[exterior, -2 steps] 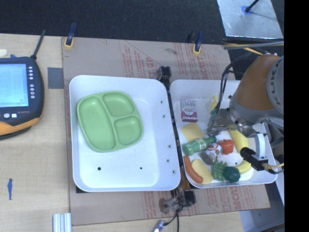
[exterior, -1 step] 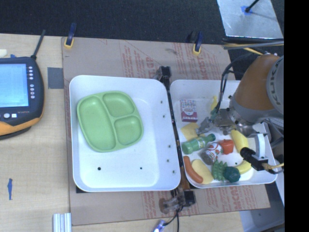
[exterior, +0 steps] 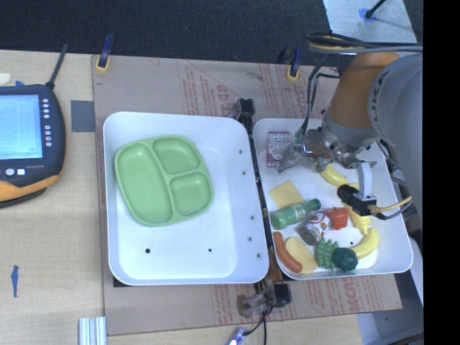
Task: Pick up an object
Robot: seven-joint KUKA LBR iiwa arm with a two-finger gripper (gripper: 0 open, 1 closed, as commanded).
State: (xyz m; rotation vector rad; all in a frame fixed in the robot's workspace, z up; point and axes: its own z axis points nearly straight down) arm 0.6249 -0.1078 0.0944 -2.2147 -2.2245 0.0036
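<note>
Left bin (exterior: 180, 268) holds a green divided plate (exterior: 163, 179), lying flat toward its far left. Right bin (exterior: 402, 261) holds the pickable clutter: a yellow block (exterior: 286, 193), a green bottle (exterior: 293, 213) lying on its side, a hot dog (exterior: 295, 253), a banana (exterior: 368, 240), a green vegetable piece (exterior: 336, 256) and a small packet (exterior: 277, 146) at the far corner. The gripper (exterior: 296, 154) sits low over the bin's far end, beside the packet; whether it is wide, narrow or holding anything cannot be told.
</note>
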